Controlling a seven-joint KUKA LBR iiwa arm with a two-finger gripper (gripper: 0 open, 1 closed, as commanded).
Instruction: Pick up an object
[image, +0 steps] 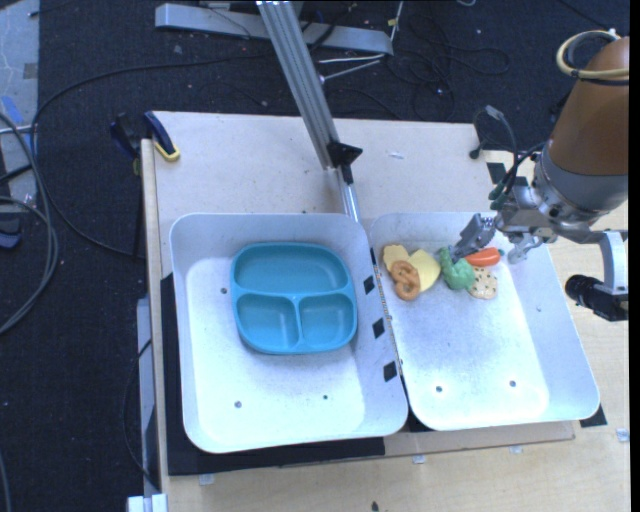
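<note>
We log the worktop (250, 150) carrying two bins: the left bin (200, 400) holds a blue divided plate (294, 298); the right bin (520, 370) holds a small heap of toy food at its far edge. The hand (478, 236) hovers just above the heap's orange piece (483, 257), which lies with its long axis left-right; whether it is wide or narrow we cannot tell. We judge this the approach step; next comes a short descent and closing.

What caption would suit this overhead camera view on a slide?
Robot arm's tool reaches over toy food in the right bin; a blue divided plate sits in the left bin.
</note>
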